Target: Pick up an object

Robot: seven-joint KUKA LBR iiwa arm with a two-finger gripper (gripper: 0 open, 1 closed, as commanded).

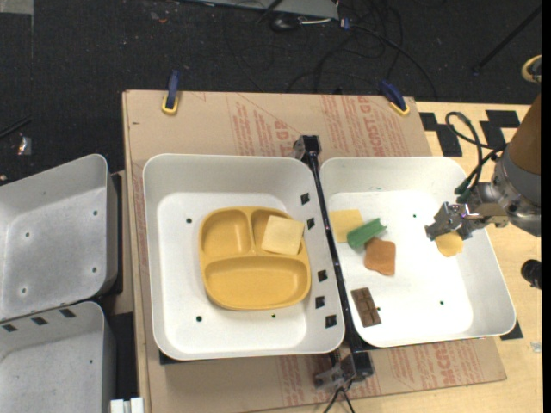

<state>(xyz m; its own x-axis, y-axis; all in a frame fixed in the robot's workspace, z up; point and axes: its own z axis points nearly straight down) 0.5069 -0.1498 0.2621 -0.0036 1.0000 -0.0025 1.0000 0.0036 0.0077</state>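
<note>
Small yellow lump [449,245] at the right side of the right bin [413,321], just below and touching the dark tip of the claw [448,224]. Cannot tell how far the claw stands open, nor whether the lump sits between its parts or merely lies under them on the bin floor. Grey arm [516,188] entering from the right edge of the frame, slanting down-left to the claw.

Further left in the same bin, close together near its left wall: a pale yellow block [345,224], a green piece [366,231] touching its lower right corner, and an orange-brown piece [380,256] just below the green one. Lower down, a small dark brown rectangle [365,306], apart from the rest.

Left bin [172,317] side by side with the right one, a black divider strip between them. In its middle a yellow divided tray [250,286], with a pale cream square [282,235] lying tilted in the upper right compartment.

Both bins on a brown board tabletop [138,144] with red printed lettering, two yellow-and-blue clamps at its upper edge. White panels at the left edge of the frame. Dark floor with cables across the top.
</note>
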